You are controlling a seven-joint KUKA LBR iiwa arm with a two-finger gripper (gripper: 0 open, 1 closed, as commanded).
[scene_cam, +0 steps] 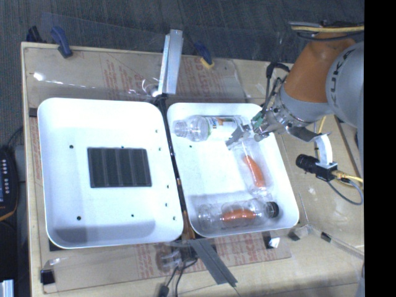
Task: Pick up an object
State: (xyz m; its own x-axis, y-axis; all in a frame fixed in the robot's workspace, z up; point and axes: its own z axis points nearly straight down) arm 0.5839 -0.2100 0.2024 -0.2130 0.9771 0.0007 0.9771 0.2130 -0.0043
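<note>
Grille (119,167) sits dark in the left bin (55,221). The right bin (210,166) holds three clear bottles: one (201,127) along the far wall, one (237,213) with an orange label along the near wall, another (253,170) lying up the right side. Above that bottle's far end hangs the pincer (249,130), fingers apart, clamped on nothing.
</note>
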